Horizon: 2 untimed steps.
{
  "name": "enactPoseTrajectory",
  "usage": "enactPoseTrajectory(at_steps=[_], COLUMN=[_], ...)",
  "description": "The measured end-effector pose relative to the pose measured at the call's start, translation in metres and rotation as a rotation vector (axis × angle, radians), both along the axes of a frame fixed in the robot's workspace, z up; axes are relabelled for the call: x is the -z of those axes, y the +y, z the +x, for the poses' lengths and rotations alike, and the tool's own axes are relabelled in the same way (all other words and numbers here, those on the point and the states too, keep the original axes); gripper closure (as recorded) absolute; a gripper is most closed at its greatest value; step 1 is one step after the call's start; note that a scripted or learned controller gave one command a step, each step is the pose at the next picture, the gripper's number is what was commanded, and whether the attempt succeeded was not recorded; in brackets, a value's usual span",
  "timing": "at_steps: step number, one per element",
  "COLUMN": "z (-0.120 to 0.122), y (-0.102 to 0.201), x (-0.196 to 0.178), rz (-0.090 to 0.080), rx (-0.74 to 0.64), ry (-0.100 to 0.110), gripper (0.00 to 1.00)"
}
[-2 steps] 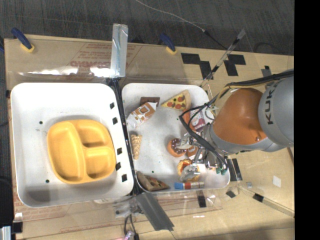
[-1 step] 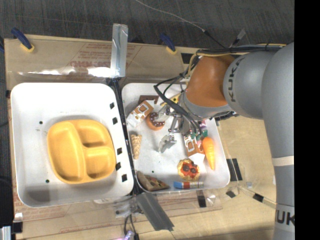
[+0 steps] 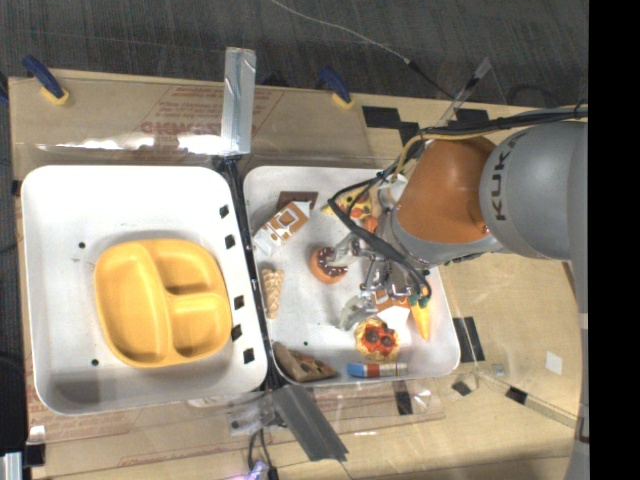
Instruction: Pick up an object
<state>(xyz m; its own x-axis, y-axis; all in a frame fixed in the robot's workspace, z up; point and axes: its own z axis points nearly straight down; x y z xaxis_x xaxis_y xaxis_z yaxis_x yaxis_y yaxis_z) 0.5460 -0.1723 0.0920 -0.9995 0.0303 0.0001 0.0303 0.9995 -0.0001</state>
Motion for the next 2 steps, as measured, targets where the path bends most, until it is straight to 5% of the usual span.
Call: enactPoseTrajectory(at_steps=[1, 2], z=[0.005, 0.007], y=[0.07, 0.069], x=[0.001, -0.01], rz=[0.003, 0.001], rx=[0.101, 0.095], ry=[0.004, -0.004], gripper=[0.0, 1.0])
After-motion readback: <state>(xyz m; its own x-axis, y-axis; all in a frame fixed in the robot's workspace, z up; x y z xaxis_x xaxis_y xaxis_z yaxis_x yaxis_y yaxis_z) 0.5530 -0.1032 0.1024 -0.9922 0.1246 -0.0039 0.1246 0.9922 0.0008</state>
